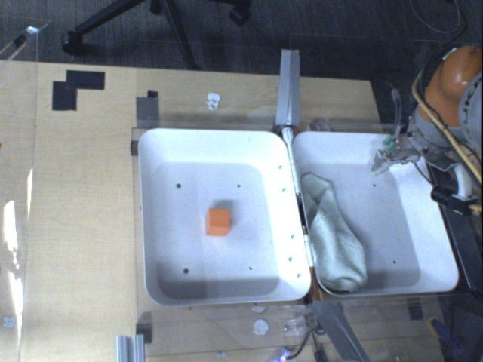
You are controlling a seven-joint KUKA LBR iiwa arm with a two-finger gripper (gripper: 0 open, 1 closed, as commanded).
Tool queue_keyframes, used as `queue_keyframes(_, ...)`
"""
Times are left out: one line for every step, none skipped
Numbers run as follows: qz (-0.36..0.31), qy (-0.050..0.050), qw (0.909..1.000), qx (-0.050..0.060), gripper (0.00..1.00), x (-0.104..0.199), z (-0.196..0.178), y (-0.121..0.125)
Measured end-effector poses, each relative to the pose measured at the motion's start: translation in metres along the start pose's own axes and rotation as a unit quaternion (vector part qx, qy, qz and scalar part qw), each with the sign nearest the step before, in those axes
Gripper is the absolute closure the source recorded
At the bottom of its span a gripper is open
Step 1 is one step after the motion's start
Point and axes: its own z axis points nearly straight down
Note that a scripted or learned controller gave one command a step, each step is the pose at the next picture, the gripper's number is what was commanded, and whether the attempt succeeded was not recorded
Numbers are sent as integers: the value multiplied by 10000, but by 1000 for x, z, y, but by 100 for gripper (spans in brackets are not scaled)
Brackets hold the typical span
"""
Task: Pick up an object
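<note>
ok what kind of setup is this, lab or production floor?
Likely a robotics lab bench: two white bins holding an orange cube and grey cloth, the arm's gripper nearby, an office chair base on carpet.

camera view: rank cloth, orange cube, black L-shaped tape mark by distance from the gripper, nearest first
From the gripper, at the right bin's far right corner:
1. Cloth: same bin, along its left wall.
2. Orange cube: middle of the left bin.
3. Black L-shaped tape mark: on the bench, far left of both bins.
</note>
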Motion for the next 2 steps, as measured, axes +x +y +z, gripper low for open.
queue_keyframes(-210,22,9998,32,100,10,-77,24)
queue_keyframes(-240,6,9997,10,100,11,-88,27)
